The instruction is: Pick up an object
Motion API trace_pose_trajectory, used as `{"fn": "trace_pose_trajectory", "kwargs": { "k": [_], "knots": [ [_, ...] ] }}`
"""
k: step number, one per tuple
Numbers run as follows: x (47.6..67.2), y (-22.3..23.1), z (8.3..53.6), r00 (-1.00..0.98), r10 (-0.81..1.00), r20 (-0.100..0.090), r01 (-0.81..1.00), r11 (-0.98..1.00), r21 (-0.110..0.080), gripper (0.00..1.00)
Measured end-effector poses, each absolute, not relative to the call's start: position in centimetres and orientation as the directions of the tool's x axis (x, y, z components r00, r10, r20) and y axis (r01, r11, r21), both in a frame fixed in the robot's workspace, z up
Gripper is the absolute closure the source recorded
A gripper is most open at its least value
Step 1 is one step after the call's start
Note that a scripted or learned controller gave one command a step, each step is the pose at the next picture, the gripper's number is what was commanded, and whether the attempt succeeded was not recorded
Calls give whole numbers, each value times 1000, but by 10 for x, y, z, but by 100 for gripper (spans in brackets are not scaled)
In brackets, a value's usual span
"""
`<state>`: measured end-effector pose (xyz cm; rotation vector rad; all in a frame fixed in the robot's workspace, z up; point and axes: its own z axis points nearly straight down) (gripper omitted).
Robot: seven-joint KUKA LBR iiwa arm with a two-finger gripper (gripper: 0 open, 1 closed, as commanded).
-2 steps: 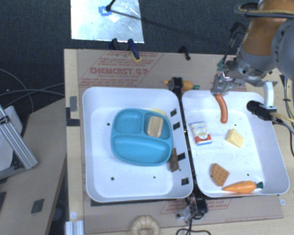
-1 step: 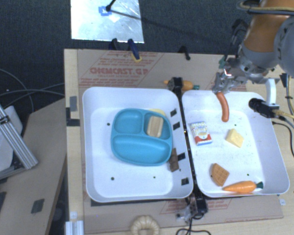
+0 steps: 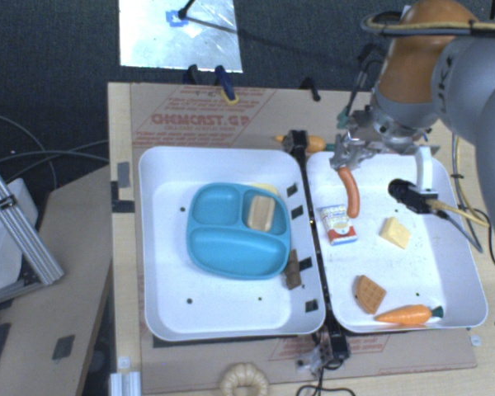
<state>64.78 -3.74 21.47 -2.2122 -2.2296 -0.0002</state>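
Observation:
My gripper [image 3: 347, 156] hangs over the far left corner of the right bin [image 3: 458, 258]. Directly below it lies a reddish sausage [image 3: 351, 193], whose upper end reaches the gripper's tip; I cannot make out whether it is gripped. The same bin contains a small red and white carton [image 3: 339, 225], a pale cheese wedge [image 3: 395, 233], a brown waffle piece [image 3: 369, 294] and an orange carrot [image 3: 406, 313].
The left bin [image 3: 169, 299] holds a blue divided plate [image 3: 231, 246] with a tan bread piece [image 3: 261, 213] on it, and a small brown item [image 3: 294, 275] by the divider. A black fitting [image 3: 410, 195] with cables juts from the arm over the right bin.

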Motion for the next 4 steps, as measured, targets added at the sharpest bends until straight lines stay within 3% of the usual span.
{"fn": "trace_pose_trajectory", "kwargs": {
  "k": [2, 4],
  "knots": [
    [622, 61, 230, -9, 1000, 2, 1000, 9, 2, 100],
    [618, 56, 234, -1, 1000, 1, 1000, 1, 2, 100]
  ]
}}
